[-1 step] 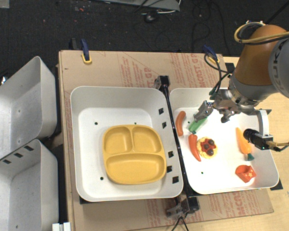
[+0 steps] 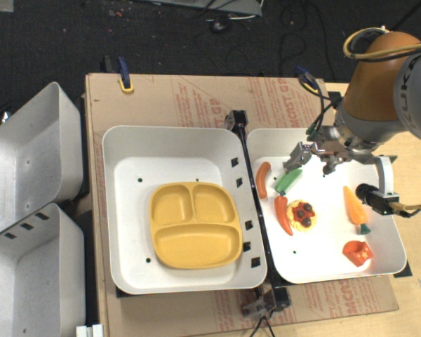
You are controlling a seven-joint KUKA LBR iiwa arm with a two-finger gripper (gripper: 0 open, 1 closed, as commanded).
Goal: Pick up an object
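Over the right-hand shallow white bin (image 2: 389, 258) our hand (image 2: 316, 159) hovers near its back edge, and we cannot tell how it is set. Just below it lies a small green plastic block (image 2: 289, 181), the nearest candidate, beside a red toy sausage (image 2: 263, 179) and a red chili pepper (image 2: 284, 215). We judge it best to descend straight onto the green piece, centred, keeping clear of the sausage.

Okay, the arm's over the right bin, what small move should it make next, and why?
Probably lower straight down a little. The gripper hovers over the upper end of the green piece in the right bin, nothing is between its fingers, and that piece lies nearest.
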